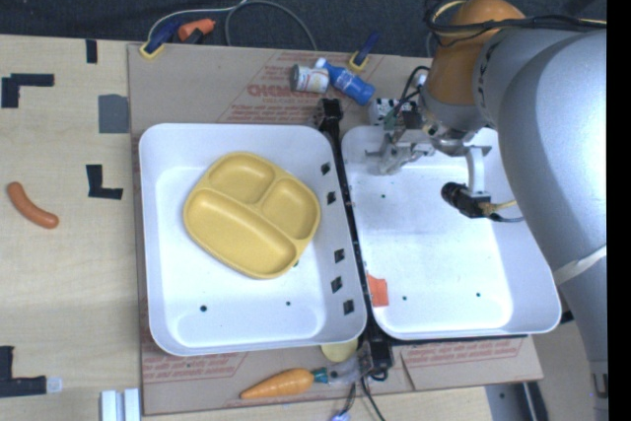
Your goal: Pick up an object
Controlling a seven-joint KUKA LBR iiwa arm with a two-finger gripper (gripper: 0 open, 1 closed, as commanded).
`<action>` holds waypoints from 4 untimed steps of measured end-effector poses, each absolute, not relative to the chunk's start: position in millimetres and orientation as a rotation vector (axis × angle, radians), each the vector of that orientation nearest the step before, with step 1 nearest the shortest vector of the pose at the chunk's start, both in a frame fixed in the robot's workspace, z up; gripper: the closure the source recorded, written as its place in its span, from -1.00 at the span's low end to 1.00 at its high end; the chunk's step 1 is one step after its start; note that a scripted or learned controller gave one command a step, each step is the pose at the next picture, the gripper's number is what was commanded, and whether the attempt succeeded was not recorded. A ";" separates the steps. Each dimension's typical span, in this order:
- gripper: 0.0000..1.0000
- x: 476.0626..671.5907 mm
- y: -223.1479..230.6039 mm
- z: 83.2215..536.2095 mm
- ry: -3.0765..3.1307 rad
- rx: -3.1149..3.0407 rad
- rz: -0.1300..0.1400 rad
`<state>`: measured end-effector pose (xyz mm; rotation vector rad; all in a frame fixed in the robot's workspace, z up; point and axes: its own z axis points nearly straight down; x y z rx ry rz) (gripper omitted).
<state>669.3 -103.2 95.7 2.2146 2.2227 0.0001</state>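
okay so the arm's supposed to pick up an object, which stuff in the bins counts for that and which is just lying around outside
In the bins, open to picking:
- yellow plastic divided plate, left white bin
- small orange piece, right white bin, by the divider

Lying about outside:
- orange toy sausage, far left
- orange toy carrot, front edge
- blue and white bottle, behind the bins
- orange-handled clamp

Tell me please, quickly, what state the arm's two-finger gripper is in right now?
Two-finger gripper: cannot be told whether open or closed; it sits low over the far edge of the right shallow white bin.
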 end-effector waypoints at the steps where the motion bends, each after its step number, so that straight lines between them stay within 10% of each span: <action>1: -1.00 669.0 -103.4 95.2 2.223 2.215 -0.002; 3: -1.00 659.3 -96.9 85.8 2.220 2.217 0.001; 4: 1.00 659.8 -96.9 96.1 2.221 2.216 -0.001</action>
